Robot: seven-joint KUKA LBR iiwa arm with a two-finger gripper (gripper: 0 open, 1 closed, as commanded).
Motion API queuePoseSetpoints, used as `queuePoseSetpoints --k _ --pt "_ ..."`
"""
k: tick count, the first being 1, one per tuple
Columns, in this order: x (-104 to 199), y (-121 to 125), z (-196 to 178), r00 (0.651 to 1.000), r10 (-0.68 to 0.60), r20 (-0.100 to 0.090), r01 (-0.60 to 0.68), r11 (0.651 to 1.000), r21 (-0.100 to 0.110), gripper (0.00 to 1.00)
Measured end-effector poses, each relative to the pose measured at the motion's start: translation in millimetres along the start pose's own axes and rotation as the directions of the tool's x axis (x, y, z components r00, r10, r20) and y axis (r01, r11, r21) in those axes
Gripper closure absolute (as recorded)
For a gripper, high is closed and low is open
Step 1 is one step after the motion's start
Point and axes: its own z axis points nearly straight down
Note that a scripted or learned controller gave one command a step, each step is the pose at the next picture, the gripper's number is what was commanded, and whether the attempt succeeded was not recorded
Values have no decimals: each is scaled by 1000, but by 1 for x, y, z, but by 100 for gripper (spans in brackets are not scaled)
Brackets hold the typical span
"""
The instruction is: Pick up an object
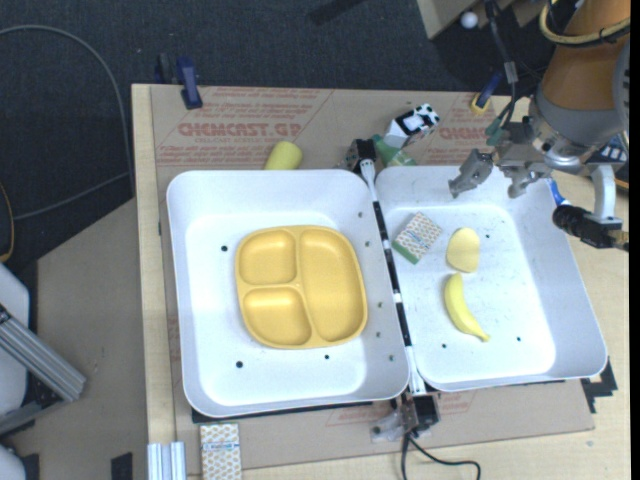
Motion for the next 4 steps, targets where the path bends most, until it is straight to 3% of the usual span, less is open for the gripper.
queuePoseSetpoints --k 1,2,3,4 --pt "-18 -15 91 1000 1 0 -1 1000 1 0" --pt "-22 -30 136 1000 1 -1 -1 1000 1 0" --pt "-22 -29 125 1000 2 0 -2 1000 -2 100" --pt "-22 -29 125 1000 1 0 -1 1000 -1 0"
